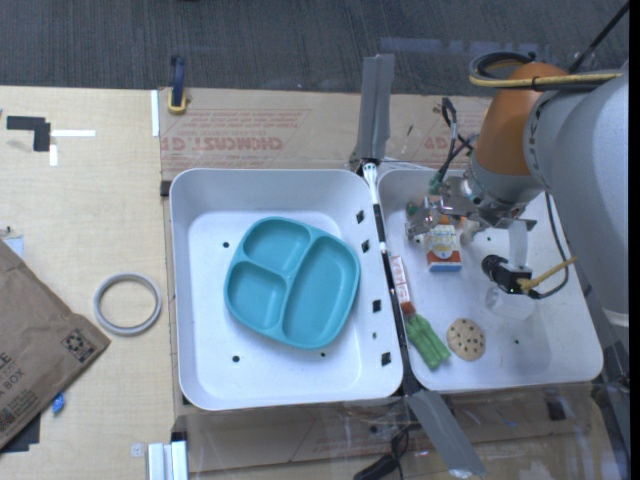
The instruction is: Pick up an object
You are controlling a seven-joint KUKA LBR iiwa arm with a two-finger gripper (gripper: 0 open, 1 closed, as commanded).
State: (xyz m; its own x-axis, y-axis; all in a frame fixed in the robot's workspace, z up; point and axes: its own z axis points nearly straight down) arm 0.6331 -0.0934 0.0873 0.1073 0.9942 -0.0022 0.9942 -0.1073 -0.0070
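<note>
Nearest edge of the right white bin (560, 363): a round tan cookie-like disc with dark specks (465, 339) is lying on the floor, and just left of it a green elongated ridged plastic piece (426, 341) is sitting against the bin's left wall, tilted. A narrow red-and-white strip (399, 279) is lying along the divider between the two bins, slightly farther back.

Left white bin (190, 298): a teal three-compartment plastic tray (292, 282) is sitting mid-floor, rotated at a slant, nothing in its compartments.

On the bench left of the bins: a grey ring, looks like a tape roll (127, 302), is lying flat; a brown cardboard box (35, 343) is poking in at the near-left corner.

Mid right bin: a small carton-like object, white with orange and blue print (444, 249), is standing on the floor. The gripper (440, 220) is hanging directly above it, right at its far top edge, possibly touching. Can't tell whether the fingers are spread or closed, too much clutter of metal and cable there. Can't confirm the carton is between them.

The grey arm with orange band (512, 118) is reaching in from the right over the far part of the right bin; black cable is looping below the wrist.

Far side: brown cardboard sheet with red lettering (260, 128) is lying behind both bins.
</note>
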